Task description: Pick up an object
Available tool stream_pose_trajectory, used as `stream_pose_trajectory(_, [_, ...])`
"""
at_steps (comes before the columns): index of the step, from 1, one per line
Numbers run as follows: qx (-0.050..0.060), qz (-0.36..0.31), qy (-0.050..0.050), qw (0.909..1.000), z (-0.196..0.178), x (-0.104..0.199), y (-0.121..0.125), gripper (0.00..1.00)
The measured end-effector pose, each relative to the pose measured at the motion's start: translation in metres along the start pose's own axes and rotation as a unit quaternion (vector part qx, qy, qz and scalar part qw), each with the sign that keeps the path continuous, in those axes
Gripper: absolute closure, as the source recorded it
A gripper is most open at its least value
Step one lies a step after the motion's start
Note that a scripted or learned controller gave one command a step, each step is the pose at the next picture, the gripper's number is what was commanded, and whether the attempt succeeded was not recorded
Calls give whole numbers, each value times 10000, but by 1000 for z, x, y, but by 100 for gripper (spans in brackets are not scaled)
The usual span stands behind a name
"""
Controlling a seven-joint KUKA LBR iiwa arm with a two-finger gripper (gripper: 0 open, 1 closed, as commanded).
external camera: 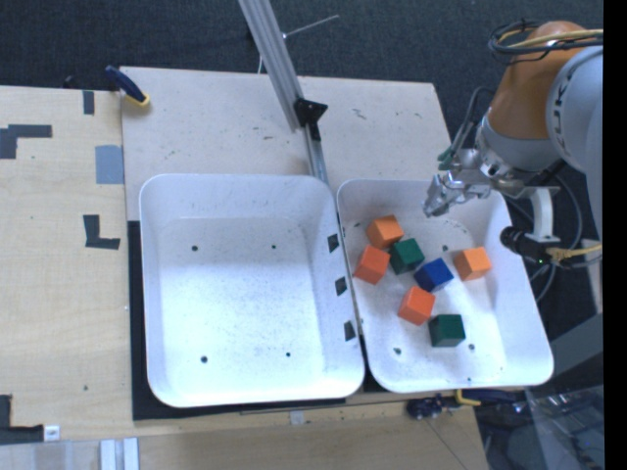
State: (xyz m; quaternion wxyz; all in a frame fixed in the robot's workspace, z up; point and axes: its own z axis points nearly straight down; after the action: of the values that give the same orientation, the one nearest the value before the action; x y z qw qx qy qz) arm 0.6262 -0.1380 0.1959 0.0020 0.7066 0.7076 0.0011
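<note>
Orange, green and blue cubes clustered in right bin [509, 351], nearest an orange cube [385, 230]. Approach step by the look of it: gripper [438, 202] above the bin's far rim, nothing between its tips, opening impossible to tell. Next: down over one cube, then close. Grey arm [549, 96] bent in from right, wrist angled downward.
</note>
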Motion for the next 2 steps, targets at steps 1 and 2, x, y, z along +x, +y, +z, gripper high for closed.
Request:
stream_pose_trajectory(1, [4,-4,3,10000,-43,0,1,100])
stream_pose_trajectory(2, [31,-30,16,10000,-37,64,1,100])
